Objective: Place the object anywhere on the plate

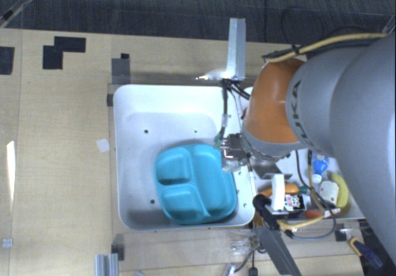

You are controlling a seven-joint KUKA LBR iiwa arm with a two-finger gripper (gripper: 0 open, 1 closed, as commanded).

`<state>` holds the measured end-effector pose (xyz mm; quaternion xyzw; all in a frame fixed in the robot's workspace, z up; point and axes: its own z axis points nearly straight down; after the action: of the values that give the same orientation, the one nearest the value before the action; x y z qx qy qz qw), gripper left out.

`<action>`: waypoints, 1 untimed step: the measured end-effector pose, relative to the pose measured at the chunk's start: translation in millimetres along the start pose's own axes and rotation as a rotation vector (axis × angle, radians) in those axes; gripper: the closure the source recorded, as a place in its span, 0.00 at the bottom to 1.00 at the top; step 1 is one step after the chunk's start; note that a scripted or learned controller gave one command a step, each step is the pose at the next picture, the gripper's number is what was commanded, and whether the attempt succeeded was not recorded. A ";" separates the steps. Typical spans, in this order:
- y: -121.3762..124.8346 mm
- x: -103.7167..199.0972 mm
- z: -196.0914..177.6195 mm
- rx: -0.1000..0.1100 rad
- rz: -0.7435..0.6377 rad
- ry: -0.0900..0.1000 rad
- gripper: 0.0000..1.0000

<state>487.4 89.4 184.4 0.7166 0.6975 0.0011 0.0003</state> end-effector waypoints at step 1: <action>45.6 -28.0 -38.2 -0.001 0.073 -0.001 1.00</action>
<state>532.2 60.2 222.7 0.7416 0.6709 0.0009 0.0010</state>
